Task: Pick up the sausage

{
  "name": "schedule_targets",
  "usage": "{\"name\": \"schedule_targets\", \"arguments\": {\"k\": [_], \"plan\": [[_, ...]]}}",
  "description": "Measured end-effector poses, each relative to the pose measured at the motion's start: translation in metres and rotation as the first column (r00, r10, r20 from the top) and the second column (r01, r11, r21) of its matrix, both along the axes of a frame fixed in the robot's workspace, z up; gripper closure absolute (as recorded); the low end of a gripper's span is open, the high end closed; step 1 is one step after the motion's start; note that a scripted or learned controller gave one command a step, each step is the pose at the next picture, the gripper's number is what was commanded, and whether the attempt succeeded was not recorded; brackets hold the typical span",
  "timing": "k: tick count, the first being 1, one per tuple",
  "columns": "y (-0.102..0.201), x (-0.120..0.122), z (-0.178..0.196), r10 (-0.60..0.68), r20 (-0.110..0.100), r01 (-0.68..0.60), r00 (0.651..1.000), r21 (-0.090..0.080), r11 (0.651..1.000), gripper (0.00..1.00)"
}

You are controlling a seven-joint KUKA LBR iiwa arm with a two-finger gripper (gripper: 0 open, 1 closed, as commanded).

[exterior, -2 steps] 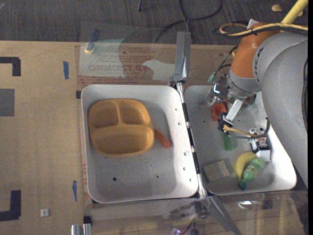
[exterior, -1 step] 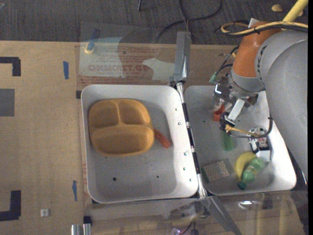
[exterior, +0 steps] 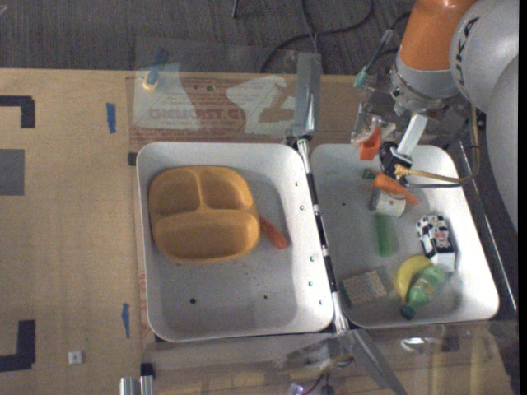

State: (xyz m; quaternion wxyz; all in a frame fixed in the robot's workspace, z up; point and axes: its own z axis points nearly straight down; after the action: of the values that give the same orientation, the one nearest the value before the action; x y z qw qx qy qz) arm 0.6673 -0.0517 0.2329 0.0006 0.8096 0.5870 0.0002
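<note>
The arm [exterior: 461, 31] reaches down, its pincer [exterior: 372, 142] low over the right bin [exterior: 478, 303]. Whether it is apart or together, I cannot tell. The sausage [exterior: 273, 233] lies far left of it.

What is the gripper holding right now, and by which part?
It cannot be told. The grey arm's gripper hangs over the back of the right white bin, near a small orange carrot-shaped piece; the orange-red sausage lies in the left bin.
</note>
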Motion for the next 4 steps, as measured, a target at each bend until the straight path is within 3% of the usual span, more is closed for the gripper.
{"name": "schedule_targets", "arguments": {"k": [1,2,3,4], "plan": [[0.097,-0.062,0.044,-0.295,-0.005,0.295,0.956,0.0,0.956,1.0],[0.087,-0.106,0.002,-0.327,-0.005,0.327,0.945,0.0,0.945,1.0],[0.086,-0.106,0.002,-0.328,-0.004,0.328,0.945,0.0,0.945,0.0],[0.073,-0.172,-0.049,-0.397,-0.005,0.397,0.918,0.0,0.918,0.0]]}}
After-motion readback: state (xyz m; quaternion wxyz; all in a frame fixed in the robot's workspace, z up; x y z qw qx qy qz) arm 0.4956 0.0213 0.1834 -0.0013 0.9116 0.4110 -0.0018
